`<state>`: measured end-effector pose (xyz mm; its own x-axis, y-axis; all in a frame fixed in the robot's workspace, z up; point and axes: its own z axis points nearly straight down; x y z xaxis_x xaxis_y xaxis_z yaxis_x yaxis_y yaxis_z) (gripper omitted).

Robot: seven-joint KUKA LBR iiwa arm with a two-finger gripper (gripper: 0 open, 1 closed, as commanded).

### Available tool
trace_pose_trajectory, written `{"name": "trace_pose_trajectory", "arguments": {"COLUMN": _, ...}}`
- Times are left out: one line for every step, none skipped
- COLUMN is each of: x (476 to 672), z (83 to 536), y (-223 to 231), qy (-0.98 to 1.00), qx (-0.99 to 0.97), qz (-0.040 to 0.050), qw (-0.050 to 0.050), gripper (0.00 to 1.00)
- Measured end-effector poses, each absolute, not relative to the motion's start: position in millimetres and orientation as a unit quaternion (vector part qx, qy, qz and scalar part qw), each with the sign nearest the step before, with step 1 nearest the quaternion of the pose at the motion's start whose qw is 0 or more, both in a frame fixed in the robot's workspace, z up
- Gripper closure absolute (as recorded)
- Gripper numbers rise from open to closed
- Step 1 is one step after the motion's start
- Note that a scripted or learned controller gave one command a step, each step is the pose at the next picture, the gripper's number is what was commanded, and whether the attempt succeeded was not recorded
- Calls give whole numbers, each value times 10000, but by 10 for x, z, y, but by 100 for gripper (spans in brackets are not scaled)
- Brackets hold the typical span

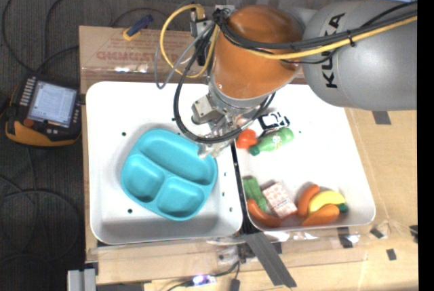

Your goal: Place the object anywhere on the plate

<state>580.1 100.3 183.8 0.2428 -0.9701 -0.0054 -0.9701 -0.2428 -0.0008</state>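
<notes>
A light blue plate [166, 179] with three compartments lies in the left bin [108, 147]. My gripper [211, 144] hangs over the plate's upper right rim, close to the divider between the bins. The orange wrist band above hides most of it. I see nothing plainly between its tips. In the right bin [339, 154] a green toy vegetable with a red-orange end [270, 141] lies just right of the gripper. Several toy foods are piled at the front: a pink and white box [279, 199], a yellow banana [327, 199], orange pieces [313, 214] and a green piece [252, 186].
A yellow and black cable loop [178, 45] hangs from the arm over the back edge of the left bin. A handheld controller [46, 110] lies on the floor to the left. Cardboard [129, 52] lies behind the bins.
</notes>
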Motion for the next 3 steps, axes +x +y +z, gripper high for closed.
{"name": "trace_pose_trajectory", "arguments": {"x": 4822, "z": 1829, "y": 804, "qy": 5306, "qx": -8476, "qz": 30, "qw": 6, "gripper": 100}}
{"name": "trace_pose_trajectory", "arguments": {"x": 4821, "z": 1989, "y": 1304, "qy": 4070, "qx": -9134, "qz": 33, "qw": 11, "gripper": 100}}
{"name": "trace_pose_trajectory", "arguments": {"x": 5001, "z": 1825, "y": 470, "qy": 5269, "qx": -8499, "qz": 28, "qw": -1, "gripper": 100}}
